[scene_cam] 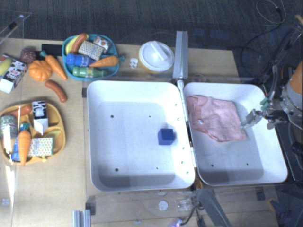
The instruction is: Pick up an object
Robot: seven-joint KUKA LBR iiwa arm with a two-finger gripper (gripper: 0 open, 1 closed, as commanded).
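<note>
A small blue cube (166,136) sits alone near the middle of the left bin (109,171). In the right bin (236,174), a crumpled pink cloth (215,118) lies against the left wall. Just right of the cloth, the gripper (251,119) hangs low, holding nothing; I cannot tell its opening.

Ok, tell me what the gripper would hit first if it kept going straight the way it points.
Probably the crumpled pink cloth: the gripper points left at its right edge in the right white bin. Its height above the cloth is unclear.
</note>
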